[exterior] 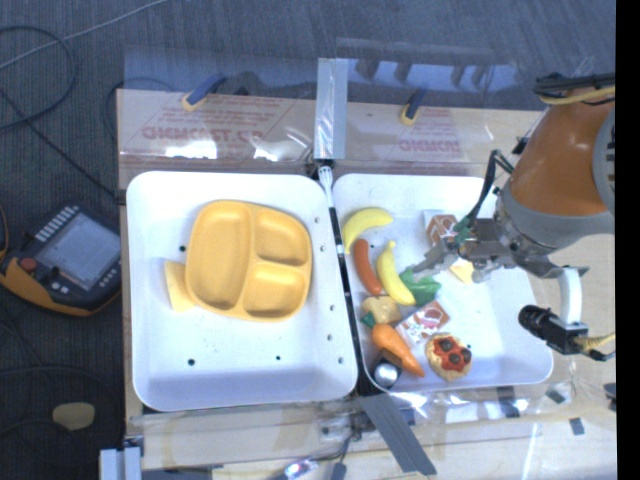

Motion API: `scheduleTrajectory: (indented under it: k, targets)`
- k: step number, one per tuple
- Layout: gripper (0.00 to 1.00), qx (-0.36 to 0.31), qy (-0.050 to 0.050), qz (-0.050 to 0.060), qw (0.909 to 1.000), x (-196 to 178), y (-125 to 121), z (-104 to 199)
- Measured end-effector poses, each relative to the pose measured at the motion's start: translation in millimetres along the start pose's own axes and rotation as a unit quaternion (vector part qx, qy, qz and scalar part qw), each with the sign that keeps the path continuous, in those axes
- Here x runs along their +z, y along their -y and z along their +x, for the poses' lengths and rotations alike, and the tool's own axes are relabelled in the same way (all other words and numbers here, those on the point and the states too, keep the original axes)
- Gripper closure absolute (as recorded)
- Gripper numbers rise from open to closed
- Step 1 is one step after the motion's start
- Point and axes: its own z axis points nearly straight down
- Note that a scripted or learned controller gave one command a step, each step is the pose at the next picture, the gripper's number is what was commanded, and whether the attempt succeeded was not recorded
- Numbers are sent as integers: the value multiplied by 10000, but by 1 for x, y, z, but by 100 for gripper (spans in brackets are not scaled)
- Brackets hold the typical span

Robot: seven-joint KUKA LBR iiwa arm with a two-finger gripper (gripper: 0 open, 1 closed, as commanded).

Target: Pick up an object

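bright, even overhead light, glare on the clear tape (270, 143), soft shadows, slightly soft focus

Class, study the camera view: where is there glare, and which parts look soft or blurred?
Camera view: glare on the clear plastic sheet behind the bins and on the metal strip; the small toys, such as the carrot, look soft; the gripper is slightly blurred.
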Motion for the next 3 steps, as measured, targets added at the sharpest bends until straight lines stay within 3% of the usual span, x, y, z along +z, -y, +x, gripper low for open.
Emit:
scheduleTrajectory:
  k: [1, 2, 3]
  targets:
    - [0, 31, 9, -10, 10000, -61, 21, -25]
    - [0, -357, 2, 20, 9994, 92, -23, 15]
    - [0, -122, 9, -57, 9999, 129, -81, -9]
